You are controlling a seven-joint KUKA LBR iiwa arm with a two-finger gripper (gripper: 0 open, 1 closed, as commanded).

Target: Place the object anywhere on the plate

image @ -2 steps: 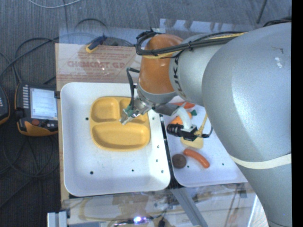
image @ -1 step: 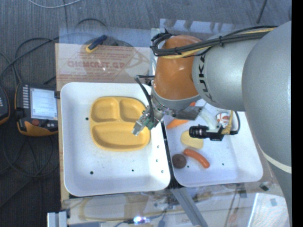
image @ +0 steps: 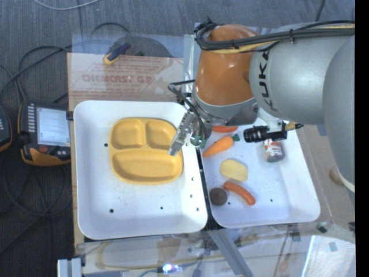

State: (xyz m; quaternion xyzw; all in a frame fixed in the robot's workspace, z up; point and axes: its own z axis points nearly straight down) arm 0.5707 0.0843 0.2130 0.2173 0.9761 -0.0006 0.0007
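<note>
End effector [image: 185, 136] over yellow plate [image: 138, 166], "KUKA" on arm [image: 300, 74]

Open floor in the left bin, crowded upper half in the right

The left bin [image: 92, 212] has bare floor along its lower part and left side, below and beside the yellow plate [image: 144, 150] at its upper middle. The gripper [image: 185, 137] hangs over the plate's right edge, and the arm [image: 277, 68] covers the frame's upper right. In the right bin [image: 288, 206], a carrot [image: 219, 146], potato piece [image: 233, 169], sausage [image: 239, 192], dark round piece [image: 218, 196] and can [image: 274, 150] crowd the upper and middle floor; its lower right corner lies open.
</note>
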